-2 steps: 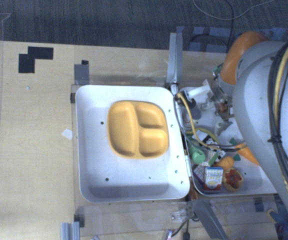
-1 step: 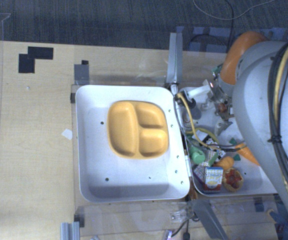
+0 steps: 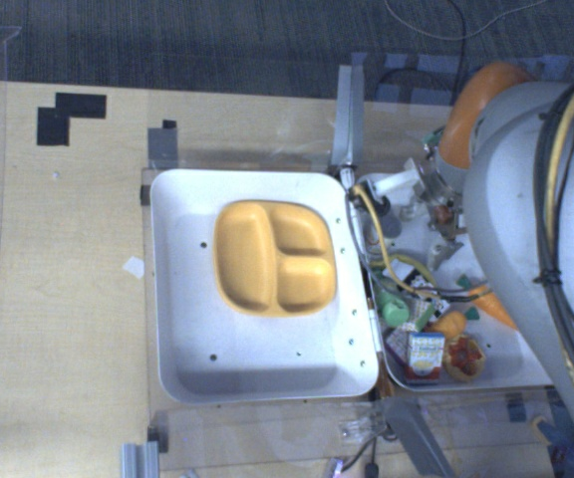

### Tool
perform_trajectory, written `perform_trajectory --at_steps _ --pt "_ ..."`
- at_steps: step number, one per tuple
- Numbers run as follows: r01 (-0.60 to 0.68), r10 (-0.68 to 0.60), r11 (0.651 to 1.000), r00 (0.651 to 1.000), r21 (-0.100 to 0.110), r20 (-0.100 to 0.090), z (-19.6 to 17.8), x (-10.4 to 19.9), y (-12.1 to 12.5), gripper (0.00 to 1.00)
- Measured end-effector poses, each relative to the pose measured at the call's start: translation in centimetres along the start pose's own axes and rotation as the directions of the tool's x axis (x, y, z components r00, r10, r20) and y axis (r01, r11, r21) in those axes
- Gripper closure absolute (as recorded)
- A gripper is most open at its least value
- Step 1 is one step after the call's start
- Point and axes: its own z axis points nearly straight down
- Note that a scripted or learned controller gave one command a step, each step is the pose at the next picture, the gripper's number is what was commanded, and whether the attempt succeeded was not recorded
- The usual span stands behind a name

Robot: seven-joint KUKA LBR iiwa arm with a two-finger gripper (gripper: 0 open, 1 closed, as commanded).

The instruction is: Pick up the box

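Note:
The box (image 3: 427, 353) is small, white and blue with a red patch, and lies near the front edge of the right bin (image 3: 399, 372). My gripper (image 3: 413, 279) hangs low over the left part of that bin, a little behind the box and just above a green item (image 3: 395, 311). The bulky grey arm (image 3: 536, 237) with its orange band (image 3: 478, 108) hides most of the right bin. Nothing is visibly held.
A yellow divided tray (image 3: 273, 257) lies upside down in the left bin (image 3: 187, 357). Beside the box sit a red item (image 3: 464, 357), a small orange item (image 3: 449, 325) and an orange carrot-like piece (image 3: 493, 312). A metal post (image 3: 345, 118) stands between the bins.

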Motion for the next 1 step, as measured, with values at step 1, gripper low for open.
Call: perform_trajectory --at_steps 1 --pt "0.000 0.000 1.000 1.000 0.000 0.000 0.00 0.00 0.00 0.00"
